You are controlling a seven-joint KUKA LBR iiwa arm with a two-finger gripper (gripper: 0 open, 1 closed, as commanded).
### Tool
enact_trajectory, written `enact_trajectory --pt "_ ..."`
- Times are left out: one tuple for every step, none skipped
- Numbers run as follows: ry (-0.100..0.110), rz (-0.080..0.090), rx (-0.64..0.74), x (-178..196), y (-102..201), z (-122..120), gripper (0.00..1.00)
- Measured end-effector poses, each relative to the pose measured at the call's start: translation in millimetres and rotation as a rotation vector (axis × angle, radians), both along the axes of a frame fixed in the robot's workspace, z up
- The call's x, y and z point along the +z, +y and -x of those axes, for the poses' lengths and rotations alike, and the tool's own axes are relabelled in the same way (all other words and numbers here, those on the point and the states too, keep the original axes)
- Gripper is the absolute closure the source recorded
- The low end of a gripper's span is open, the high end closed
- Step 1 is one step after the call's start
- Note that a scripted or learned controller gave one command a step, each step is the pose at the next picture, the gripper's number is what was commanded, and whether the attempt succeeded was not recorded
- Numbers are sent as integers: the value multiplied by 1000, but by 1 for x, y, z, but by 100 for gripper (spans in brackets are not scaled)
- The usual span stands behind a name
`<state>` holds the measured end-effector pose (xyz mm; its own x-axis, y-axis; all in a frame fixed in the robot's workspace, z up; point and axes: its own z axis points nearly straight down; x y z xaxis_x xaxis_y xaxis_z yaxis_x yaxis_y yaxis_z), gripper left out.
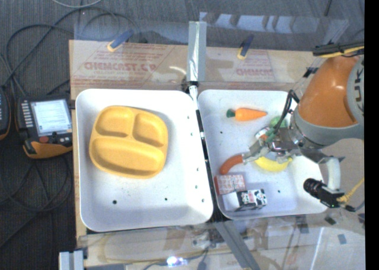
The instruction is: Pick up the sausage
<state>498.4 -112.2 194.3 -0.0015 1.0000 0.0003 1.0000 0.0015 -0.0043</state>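
- Nearest the camera: a small black-and-white box (253,198) and a red-brown packet (230,183) just left of it, both at the near edge of the right bin (284,206).
- Sausage (231,164): right bin, left-centre, just beyond the packet. Reddish-orange, slightly curved. Long axis runs diagonally: near-left end toward the divider between the bins, far-right end up toward the gripper.
- Gripper (259,150): low over the right bin, reaching leftward from the arm (331,106). Its tip is at or touching the sausage's far-right end. Can't tell how far open it is, or whether the sausage is actually between the fingers.
- Yellow item (273,165), banana-like, lies just beside and partly under the gripper on the near-right side.
- Green item (278,123) is partly hidden behind the wrist.
- Carrot (247,114): far part of the right bin, long axis left-right, green top at the left, well apart from the sausage.
- Left bin (100,209): holds a yellow compartment tray (128,141), three sections, lying in the far-left part.
- Both bins sit side by side on the tabletop (148,67), edges touching.
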Motion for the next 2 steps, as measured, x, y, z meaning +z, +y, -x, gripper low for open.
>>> enact_trajectory --pt "-14 2 -46 -103 18 -45 0" --pt "-3 4 -41 48 -29 -72 0"
